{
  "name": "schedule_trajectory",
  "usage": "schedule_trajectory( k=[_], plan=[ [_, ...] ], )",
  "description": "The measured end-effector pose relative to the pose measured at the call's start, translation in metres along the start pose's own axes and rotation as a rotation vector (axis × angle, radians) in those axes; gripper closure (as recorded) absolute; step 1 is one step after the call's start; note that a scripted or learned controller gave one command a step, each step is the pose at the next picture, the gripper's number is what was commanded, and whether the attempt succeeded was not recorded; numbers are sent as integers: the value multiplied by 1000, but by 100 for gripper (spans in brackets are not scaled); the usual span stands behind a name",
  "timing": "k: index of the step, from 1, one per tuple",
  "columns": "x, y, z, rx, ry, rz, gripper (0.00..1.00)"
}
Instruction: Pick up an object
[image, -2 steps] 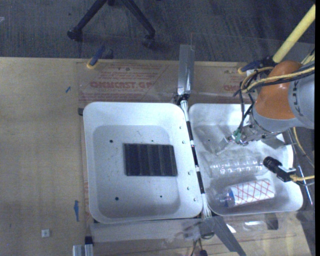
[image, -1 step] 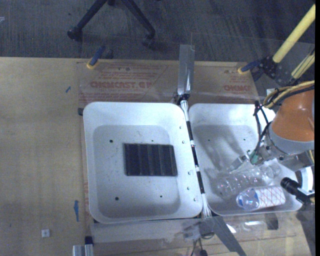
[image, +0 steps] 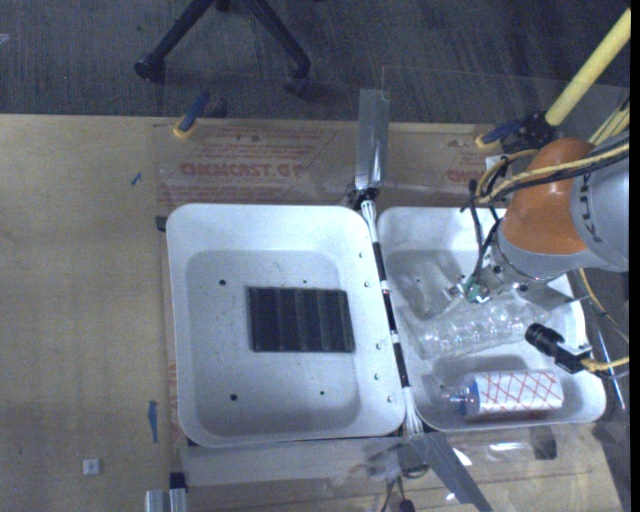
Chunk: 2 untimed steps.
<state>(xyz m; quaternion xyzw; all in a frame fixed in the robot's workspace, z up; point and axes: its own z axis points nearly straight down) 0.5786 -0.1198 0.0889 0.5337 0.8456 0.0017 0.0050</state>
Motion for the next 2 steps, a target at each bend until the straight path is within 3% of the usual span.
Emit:
schedule_trajectory(
  k=[1,2],
  plan=[
    [-25,62,2,2,1,-1,0],
    [-45,-29,-23,6,5,-55,0]
  ],
)
